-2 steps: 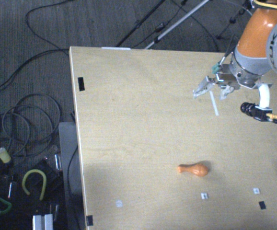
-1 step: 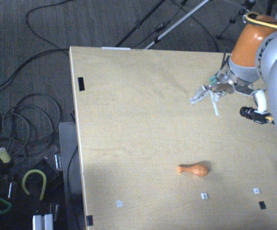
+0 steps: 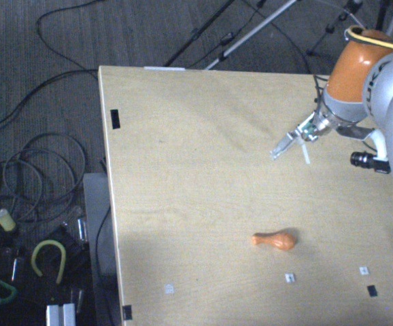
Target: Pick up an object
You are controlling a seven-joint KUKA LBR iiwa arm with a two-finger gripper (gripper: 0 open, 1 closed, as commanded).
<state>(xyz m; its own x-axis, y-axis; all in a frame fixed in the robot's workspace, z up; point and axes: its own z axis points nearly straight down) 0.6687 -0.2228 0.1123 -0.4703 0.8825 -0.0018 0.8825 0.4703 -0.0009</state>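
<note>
Camera view: gripper [image 3: 293,148] hovered over desk [image 3: 183,182] at about 2 o'clock, fingers spread apart, nothing between them. Orange pear-shaped object [image 3: 276,240] lay flat on desk at about 5 o'clock, well apart from gripper. Cables [image 3: 33,168] coiled on floor at 9 o'clock.

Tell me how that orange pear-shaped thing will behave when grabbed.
The orange thing lies on its side, rounded, so it may roll if nudged. Its thin neck probably slips away; the bulb seems the safer grip. The open gripper hovers apart from it.
</note>
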